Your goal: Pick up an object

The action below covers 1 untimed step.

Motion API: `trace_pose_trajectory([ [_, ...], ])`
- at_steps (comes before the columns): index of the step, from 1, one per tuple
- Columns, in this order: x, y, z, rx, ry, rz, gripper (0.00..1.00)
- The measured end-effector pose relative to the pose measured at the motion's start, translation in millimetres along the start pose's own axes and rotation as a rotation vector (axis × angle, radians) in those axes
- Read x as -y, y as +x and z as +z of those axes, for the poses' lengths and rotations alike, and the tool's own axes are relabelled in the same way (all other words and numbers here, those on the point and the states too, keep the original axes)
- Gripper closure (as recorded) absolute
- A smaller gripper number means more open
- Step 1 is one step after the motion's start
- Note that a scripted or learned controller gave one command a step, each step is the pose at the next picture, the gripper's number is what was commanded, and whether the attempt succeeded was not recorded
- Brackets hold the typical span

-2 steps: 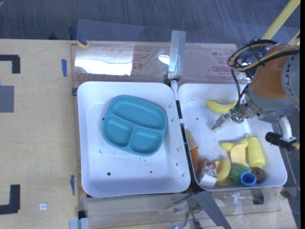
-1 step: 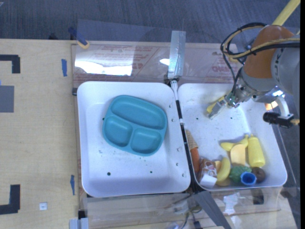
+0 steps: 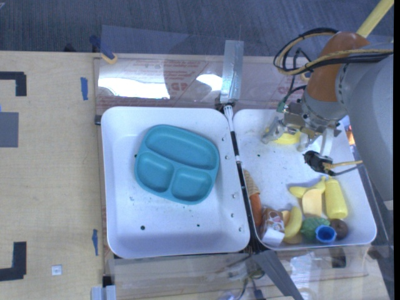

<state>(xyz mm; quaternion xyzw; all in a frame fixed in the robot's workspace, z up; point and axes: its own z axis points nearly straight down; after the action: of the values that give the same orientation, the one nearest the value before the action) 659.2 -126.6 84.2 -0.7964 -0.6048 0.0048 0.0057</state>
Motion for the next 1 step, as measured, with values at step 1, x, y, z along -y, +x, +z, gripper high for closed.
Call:
trace_pose_trajectory([
  [1, 46.8, -27.2, -0.7, 0.000, -0.016, -0.102, 0.00],
])
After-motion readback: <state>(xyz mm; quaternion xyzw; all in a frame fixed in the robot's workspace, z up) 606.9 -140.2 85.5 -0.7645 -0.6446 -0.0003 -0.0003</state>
